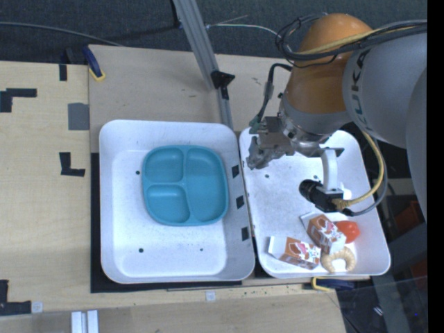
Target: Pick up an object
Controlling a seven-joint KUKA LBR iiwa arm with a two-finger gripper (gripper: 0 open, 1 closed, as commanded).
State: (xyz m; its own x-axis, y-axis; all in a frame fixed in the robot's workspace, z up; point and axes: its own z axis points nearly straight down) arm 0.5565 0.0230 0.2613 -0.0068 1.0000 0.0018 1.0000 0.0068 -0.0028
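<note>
Landmark: the right bin (274, 207), shallow and white, its left wall touching the left bin (118, 207).

Arm (388, 68) enters from the right, grey casing, orange band (326, 37) above the wrist, hanging over the upper part of the right bin. Gripper (255, 157) sits at that bin's upper left corner, near the shared wall, above bare white floor. Whether the gripper is parted or closed: cannot tell, its tips merge into dark metal. Nothing visible in its grasp.

A black cylindrical part with a white bracket (325, 186) hangs off the wrist over the bin's centre right; yellow cable (368, 193) loops past it.

Objects to pick lie clustered in the right bin's lower right corner, well apart from the gripper: a brown-and-white snack packet (325, 230), a red piece (348, 230) just beside it toward the right wall, a flat brown-and-white wrapper (295, 250) nearer the bottom wall, and a pale ring-shaped item (340, 260) touching the packet's lower edge.

Left of the right bin, the left bin holds a teal divided plate (185, 184), three compartments, lying flat in its upper half.

A grey metal pole (198, 37) slants down from the top and ends above the bins' shared upper corner.
</note>
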